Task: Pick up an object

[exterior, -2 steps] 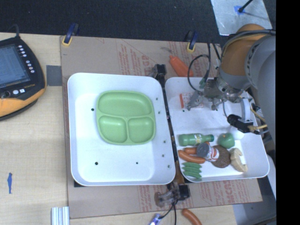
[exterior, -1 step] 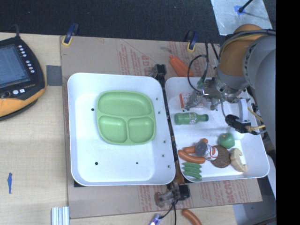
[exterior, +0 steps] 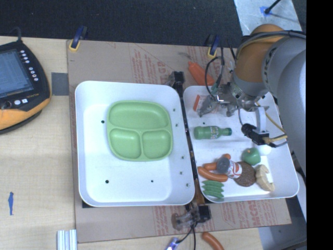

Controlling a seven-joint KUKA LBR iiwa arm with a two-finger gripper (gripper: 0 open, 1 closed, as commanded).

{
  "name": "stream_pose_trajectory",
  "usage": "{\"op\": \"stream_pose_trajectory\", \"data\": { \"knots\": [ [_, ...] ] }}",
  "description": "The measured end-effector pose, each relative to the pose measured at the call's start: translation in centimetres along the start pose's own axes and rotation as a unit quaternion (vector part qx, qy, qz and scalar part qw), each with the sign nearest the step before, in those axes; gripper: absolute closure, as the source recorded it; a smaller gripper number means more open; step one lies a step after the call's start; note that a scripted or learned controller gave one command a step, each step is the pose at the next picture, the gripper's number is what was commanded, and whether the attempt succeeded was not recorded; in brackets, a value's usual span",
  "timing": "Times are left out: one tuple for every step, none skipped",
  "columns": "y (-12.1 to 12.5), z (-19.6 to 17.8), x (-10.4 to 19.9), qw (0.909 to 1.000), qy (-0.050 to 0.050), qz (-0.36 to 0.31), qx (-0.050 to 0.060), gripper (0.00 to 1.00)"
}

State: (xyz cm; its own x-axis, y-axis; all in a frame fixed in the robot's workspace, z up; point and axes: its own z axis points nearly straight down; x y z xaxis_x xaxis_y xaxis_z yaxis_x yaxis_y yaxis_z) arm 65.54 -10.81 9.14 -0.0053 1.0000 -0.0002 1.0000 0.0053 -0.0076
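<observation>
Green plastic bottle [exterior: 212, 133] lies on its side in the right bin [exterior: 283, 191], untouched as far as I can judge; nothing is lifted yet, so the whole pick remains. My hand [exterior: 214, 104] hangs low at the bin's far end, just beyond the bottle, beside a small red piece [exterior: 196, 103]. Whether it's apart or together, I cannot tell. The arm [exterior: 270, 61] bends in from the right.

Both bins [exterior: 88, 139] were seen to be of smooth, glossy white plastic. A matt green plastic plate [exterior: 139, 130] was noted, brown cardboard [exterior: 130, 61] was laid beneath, and the bench [exterior: 31, 181] was finished in pale wood.
</observation>
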Motion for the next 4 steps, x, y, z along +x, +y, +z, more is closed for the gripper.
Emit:
{"op": "stream_pose_trajectory", "data": {
  "knots": [
    [-4.6,-9.6,-6.1,1.0,0.0,0.001,-0.003,0.0],
    [-11.7,0.1,-5.4,1.0,0.0,0.0,-0.001,0.0],
    [-16.5,0.1,0.8,1.0,0.0,-0.001,-0.002,0.0],
    [-16.4,-0.9,0.6,1.0,-0.001,-0.004,-0.002,1.0]
  ]
}}
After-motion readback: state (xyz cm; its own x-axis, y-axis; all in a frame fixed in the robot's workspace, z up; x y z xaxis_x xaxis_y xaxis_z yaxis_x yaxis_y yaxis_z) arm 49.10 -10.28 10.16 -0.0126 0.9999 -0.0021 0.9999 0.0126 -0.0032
